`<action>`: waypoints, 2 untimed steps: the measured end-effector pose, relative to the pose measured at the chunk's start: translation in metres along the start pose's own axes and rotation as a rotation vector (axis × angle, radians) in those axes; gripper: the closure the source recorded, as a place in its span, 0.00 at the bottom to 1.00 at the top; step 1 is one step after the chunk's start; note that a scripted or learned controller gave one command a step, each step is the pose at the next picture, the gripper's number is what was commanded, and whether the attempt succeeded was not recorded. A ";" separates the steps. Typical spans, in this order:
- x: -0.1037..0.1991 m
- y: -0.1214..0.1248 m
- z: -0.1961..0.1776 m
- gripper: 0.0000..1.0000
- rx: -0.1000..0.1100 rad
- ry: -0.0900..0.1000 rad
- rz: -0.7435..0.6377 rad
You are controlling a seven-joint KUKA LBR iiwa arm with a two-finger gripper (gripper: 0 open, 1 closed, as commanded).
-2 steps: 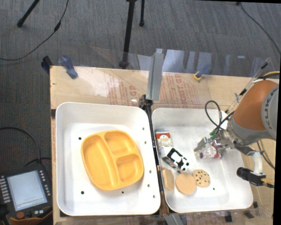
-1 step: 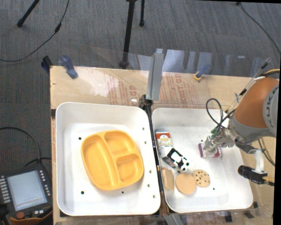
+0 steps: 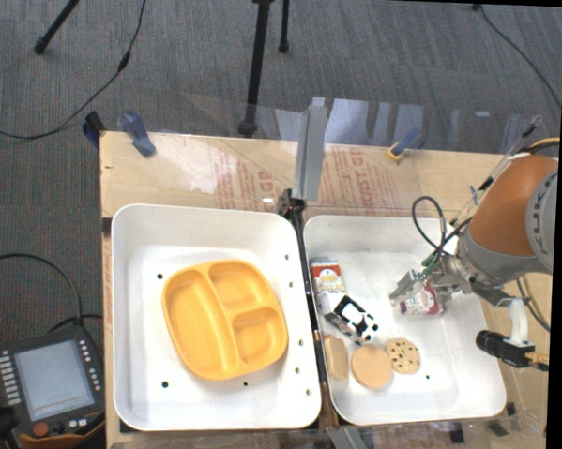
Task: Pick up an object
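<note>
At the right of the frame, the pincer (image 3: 426,290) is lowered into the right bin (image 3: 479,393) and appears closed on a small red-and-white packet (image 3: 422,301). A cookie (image 3: 403,355) is seen just below.

Floor is grey carpet (image 3: 177,63) with a ribbed look, taking up the whole top of the frame and the left side. Black tripod legs (image 3: 257,58) stand on it at top center, another leg (image 3: 62,20) at upper left, and black cables (image 3: 120,65) snake across. The bench is a brown board (image 3: 218,169) with red printing. Lower left there's a handheld control pad (image 3: 47,385) with a grey screen. Light is even and soft.
</note>
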State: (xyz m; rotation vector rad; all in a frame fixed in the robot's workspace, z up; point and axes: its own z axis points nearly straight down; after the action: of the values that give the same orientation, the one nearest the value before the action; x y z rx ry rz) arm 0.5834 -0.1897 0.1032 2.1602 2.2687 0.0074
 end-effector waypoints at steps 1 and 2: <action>-0.001 0.000 -0.009 1.00 0.001 0.002 0.001; -0.001 0.000 -0.009 0.00 0.001 0.002 0.001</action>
State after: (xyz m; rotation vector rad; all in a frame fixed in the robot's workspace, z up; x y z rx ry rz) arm 0.5834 -0.1905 0.1122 2.1624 2.2688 0.0085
